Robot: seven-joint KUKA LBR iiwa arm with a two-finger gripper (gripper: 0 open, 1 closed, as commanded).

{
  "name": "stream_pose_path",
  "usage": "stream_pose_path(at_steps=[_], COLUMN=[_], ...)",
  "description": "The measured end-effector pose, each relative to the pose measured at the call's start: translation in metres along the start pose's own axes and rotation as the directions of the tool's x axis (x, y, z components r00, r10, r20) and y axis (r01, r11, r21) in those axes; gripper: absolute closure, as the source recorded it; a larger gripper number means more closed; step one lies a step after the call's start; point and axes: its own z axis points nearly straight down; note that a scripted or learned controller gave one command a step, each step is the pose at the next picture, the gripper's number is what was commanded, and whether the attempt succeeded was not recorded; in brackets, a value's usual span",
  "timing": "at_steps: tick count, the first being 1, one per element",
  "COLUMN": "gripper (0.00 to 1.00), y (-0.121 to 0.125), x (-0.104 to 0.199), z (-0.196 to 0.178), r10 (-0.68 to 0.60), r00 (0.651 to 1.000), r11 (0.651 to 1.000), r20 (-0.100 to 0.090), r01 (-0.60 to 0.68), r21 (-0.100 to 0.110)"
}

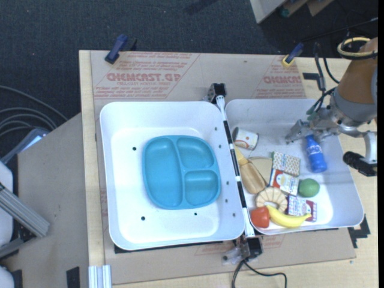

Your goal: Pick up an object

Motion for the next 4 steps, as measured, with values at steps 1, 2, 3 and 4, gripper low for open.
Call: stream_pose_path(at_steps=[1, 2, 3, 4], gripper=[1.0, 1.0, 0.0, 0.0], y=[0.0, 0.025, 0.024, 0.044], x=[-0.001, 0.032, 0.031, 0.007], z=[-0.011, -0.129, -0.127, 0.014], r10=[0.0, 0.005, 0.006, 0.005], r00=[1.0, 1.0, 1.0, 1.0], r11=[1.0, 1.0, 1.0, 1.0], r20=[0.003, 0.009, 0.009, -0.004], r01=[0.0, -0.005, -0.006, -0.005], r21=[-0.002, -0.007, -0.003, 0.008])
